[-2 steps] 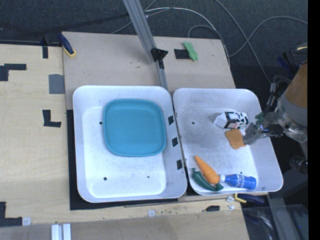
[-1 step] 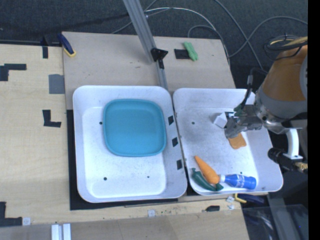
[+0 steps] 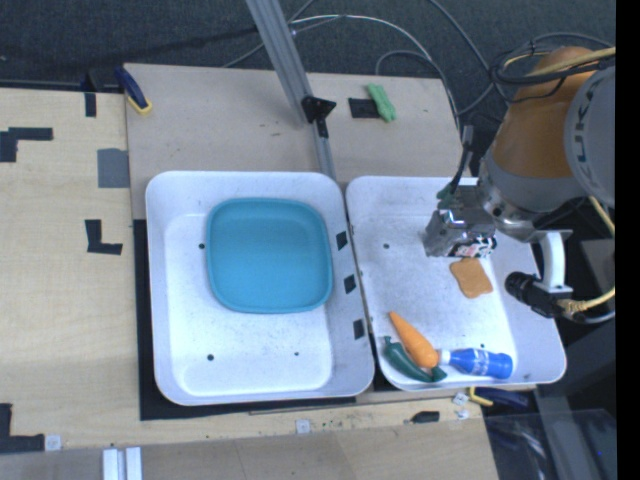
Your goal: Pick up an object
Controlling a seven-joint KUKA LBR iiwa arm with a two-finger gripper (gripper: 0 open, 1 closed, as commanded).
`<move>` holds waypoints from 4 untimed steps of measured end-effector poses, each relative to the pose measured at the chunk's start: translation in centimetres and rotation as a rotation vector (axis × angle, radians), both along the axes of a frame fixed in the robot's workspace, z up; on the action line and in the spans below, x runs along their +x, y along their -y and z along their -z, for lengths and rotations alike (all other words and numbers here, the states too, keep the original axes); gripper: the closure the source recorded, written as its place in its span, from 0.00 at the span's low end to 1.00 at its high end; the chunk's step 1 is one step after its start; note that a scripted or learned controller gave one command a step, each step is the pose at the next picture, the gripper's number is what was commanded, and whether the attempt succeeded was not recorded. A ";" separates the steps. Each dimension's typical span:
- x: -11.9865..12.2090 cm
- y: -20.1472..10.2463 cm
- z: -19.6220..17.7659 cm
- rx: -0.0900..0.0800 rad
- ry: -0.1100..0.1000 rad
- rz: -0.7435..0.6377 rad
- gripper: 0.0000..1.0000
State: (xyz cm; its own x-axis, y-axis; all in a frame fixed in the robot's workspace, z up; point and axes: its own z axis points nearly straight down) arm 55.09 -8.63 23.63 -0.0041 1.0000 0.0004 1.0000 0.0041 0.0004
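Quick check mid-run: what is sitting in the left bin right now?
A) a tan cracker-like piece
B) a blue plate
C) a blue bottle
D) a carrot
B: the blue plate lies flat in the left bin, while the carrot, blue bottle and tan piece are all in the right bin, where the gripper is.

A plate (image 3: 268, 255) lies in the left bin (image 3: 170, 298); a carrot (image 3: 413, 340) in the right bin (image 3: 390, 218).
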 end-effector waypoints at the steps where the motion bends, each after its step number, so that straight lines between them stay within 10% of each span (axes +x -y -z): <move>1: 2.9 -4.7 -0.8 0.001 0.000 -0.001 1.00; 4: 11.3 -15.8 0.6 0.000 -0.002 0.001 1.00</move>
State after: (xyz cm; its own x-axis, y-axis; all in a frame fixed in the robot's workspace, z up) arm 66.43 7.19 23.03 -0.0029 1.0000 0.0000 1.0000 0.0029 -0.0014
